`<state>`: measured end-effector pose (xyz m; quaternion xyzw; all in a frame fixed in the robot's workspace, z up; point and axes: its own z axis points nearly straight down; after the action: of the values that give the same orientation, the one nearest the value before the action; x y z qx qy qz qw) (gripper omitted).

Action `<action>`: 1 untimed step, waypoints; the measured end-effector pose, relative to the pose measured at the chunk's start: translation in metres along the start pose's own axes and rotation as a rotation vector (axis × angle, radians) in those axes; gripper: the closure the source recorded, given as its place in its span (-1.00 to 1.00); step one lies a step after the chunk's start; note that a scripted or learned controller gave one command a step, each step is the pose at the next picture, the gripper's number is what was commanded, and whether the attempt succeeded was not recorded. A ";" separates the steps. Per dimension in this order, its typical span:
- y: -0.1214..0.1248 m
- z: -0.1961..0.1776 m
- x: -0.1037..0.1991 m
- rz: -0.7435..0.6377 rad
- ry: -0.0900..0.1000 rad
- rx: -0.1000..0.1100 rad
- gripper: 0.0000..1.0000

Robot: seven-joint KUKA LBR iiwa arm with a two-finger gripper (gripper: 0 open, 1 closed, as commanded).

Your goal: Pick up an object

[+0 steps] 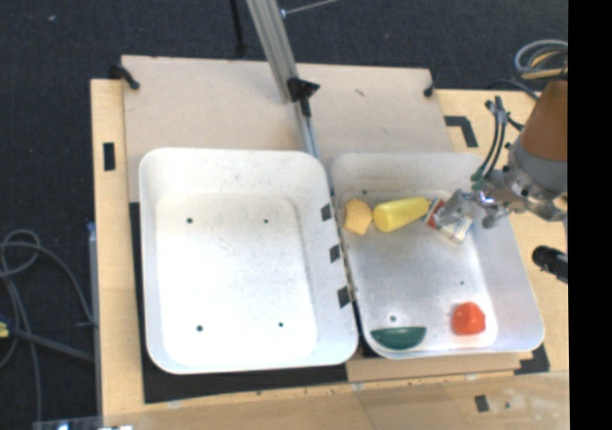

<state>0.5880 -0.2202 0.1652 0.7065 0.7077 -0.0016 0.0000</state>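
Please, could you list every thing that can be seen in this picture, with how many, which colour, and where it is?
left bin: 1, white, left half of the bench
right bin: 1, white, right half of the bench, beside the left bin
small yellow object: 1, yellow, upper left of the right bin
long yellow object: 1, yellow, right bin, just right of the small yellow object
orange-red object: 1, orange-red, lower right of the right bin
green object: 1, dark green, at the bottom edge of the right bin
metal rail: 1, grey, slanting from the top toward the bins
cables: several, grey, on the dark floor at left
arm: 1, grey with orange band, at right
end effector: 1, over the upper right of the right bin
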 end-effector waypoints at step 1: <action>0.005 0.058 0.002 -0.001 -0.004 -0.007 -1.00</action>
<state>0.5930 -0.2187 0.1074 0.7062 0.7080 -0.0006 0.0039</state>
